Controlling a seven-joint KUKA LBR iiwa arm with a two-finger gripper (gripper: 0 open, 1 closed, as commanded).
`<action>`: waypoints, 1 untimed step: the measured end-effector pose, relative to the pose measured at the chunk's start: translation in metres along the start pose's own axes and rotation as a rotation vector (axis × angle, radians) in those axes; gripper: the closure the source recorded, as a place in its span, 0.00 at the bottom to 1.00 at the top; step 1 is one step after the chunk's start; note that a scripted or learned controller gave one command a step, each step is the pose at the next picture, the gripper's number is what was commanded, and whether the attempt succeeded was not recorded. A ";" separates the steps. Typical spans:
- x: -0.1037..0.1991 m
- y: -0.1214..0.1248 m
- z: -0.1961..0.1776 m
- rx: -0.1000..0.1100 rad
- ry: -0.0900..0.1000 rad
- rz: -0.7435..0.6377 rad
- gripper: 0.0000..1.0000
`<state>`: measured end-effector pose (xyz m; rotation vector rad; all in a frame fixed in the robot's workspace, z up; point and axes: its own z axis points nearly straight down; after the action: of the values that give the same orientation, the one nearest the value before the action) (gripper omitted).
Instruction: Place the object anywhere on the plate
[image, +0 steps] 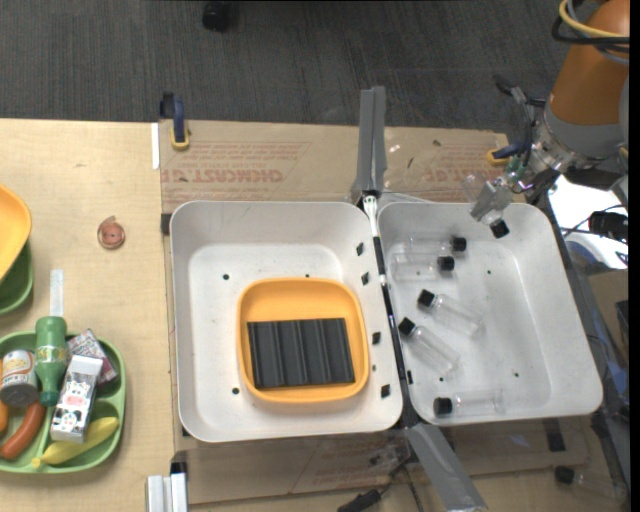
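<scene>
An orange plate (303, 298) lies in the left bin (200, 300) with a black ribbed slab (301, 352) on it. Several clear vials with black caps lie in the right bin (560, 330); one vial (452, 316) is near the middle and another vial (470, 404) is by the front wall. My gripper (497, 203) hangs over the right bin's far edge, reaching in from the upper right. At its tip I see a pale piece and a small black cap (498, 229), which may be a vial. Whether it is gripped is unclear.
A grey divider post (371, 140) stands between the bins at the back. On the bench to the left sit a green tray (100, 440) of toy food, an orange dish (12, 235) and a small pink item (111, 234). Cables run at the right edge.
</scene>
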<state>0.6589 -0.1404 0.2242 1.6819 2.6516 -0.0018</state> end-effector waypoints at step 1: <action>0.052 -0.061 0.038 0.001 0.003 -0.172 1.00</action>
<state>0.5813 -0.1193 0.1861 1.4488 2.7889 -0.0010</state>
